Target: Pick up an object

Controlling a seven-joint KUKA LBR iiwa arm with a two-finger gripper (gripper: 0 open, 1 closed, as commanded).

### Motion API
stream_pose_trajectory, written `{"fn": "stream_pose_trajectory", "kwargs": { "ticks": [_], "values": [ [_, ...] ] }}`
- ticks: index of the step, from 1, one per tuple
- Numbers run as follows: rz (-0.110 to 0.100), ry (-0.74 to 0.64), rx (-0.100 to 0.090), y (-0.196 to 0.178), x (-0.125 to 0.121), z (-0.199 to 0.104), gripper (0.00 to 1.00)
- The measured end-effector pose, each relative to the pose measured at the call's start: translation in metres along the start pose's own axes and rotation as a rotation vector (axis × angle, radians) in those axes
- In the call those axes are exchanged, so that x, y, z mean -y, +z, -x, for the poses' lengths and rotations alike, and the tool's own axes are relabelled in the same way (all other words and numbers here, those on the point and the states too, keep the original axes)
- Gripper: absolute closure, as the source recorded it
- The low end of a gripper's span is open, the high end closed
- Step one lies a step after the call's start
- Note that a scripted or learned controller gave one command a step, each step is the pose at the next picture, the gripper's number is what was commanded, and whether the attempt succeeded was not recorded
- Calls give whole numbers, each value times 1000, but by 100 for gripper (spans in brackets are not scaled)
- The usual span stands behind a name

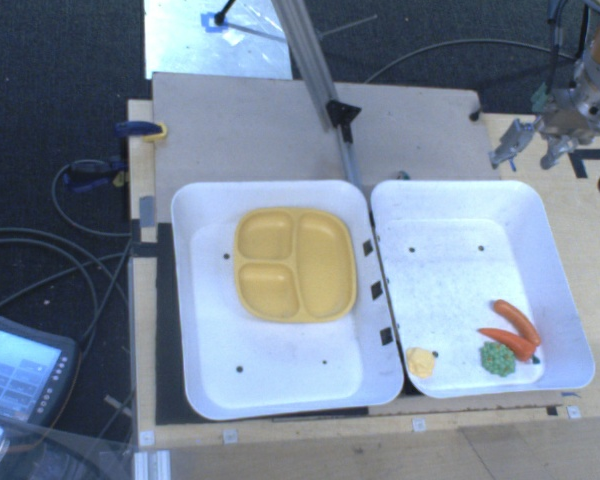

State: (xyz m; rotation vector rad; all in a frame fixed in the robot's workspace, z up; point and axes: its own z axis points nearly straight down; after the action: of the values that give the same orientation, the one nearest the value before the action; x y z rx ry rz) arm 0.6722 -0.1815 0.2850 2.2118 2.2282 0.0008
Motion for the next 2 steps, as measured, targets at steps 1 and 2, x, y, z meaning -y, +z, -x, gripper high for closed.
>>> {"fn": "stream_pose_trajectory", "kwargs": {
  "ticks": [1,2],
  "values": [
    [0,-1,1,0,0,0,0],
    [-3,-1,-1,49,0,-10,0]
  ]
}}
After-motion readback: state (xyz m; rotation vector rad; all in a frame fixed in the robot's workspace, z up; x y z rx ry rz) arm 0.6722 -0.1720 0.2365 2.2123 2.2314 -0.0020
